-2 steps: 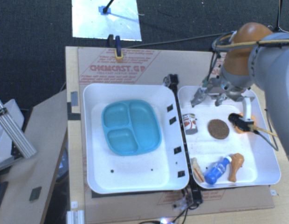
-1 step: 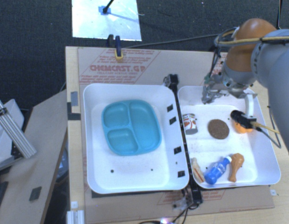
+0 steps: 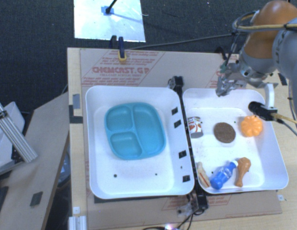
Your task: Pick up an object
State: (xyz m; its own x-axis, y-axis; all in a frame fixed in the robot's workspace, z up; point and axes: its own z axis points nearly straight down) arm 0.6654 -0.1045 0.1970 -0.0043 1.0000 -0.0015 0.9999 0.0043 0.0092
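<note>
My gripper (image 3: 225, 87) hangs over the far edge of the right bin (image 3: 278, 176), with nothing visibly between its fingers. Below it in that bin lie a small red and white can (image 3: 194, 126), a brown round patty (image 3: 225, 132) and an orange pumpkin-shaped toy (image 3: 251, 126). Nearer the front edge are a blue bottle (image 3: 222, 175), a tan drumstick (image 3: 242, 169) and a hot dog (image 3: 202, 174).
The left bin (image 3: 100, 176) holds a teal divided plate (image 3: 134, 130). A black divider with clips (image 3: 183, 138) runs between the bins. A blue and yellow clamp (image 3: 121, 49) sits at the bench's far edge. Cables trail at the right.
</note>
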